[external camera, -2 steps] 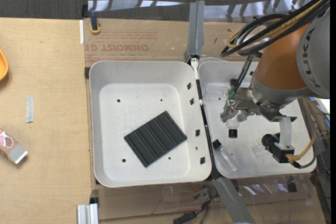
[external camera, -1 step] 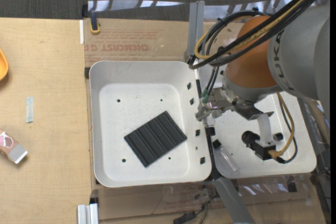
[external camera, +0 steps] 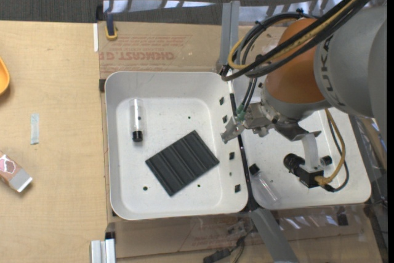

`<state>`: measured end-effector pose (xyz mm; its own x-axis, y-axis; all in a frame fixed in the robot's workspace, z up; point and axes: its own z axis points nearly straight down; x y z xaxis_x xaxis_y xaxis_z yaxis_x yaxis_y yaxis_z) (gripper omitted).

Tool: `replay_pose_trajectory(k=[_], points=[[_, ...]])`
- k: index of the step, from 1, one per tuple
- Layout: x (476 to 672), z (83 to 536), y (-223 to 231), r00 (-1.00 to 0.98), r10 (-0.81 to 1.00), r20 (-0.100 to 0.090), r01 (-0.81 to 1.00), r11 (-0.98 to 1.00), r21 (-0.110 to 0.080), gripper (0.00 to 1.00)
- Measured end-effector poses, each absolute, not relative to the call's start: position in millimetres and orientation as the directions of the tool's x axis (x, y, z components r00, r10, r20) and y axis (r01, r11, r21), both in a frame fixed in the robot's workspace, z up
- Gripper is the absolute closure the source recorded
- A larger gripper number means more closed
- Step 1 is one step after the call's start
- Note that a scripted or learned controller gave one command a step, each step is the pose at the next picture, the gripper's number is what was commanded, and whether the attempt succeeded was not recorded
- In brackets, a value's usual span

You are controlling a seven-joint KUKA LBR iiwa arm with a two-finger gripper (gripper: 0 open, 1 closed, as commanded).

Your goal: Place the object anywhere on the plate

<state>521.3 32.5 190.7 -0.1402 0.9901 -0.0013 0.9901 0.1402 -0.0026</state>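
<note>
White left bin (external camera: pixel 117 132) w/ dark ribbed plate (external camera: pixel 182 162) flat on its floor, turned at an angle, toward lower middle; clear vial w/ black cap (external camera: pixel 136 121) lying up-left of plate, near but not touching, cap end nearer the plate. Grey arm w/ orange band (external camera: pixel 295 71) over right bin (external camera: pixel 351 194), tool (external camera: pixel 246 126) about at the divide btwn bins. Tool apart or together: can't tell.

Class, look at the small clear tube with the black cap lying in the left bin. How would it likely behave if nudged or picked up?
The tube looks round and lies on its side, so a nudge across it would probably roll it. It seems small and clear, likely light. Its smooth wall may slip in a pinch.
</note>
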Motion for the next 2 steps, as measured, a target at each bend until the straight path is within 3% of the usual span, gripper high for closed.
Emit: replay_pose_trajectory(k=[1, 2], points=[[561.8, 250.2, 73.7, 0.083, 0.997, -0.004, 0.997, -0.083, -0.002, 0.00], [561.8, 257.7, 73.2, 0.081, 0.997, -0.007, 0.997, -0.081, -0.006, 1.00]])
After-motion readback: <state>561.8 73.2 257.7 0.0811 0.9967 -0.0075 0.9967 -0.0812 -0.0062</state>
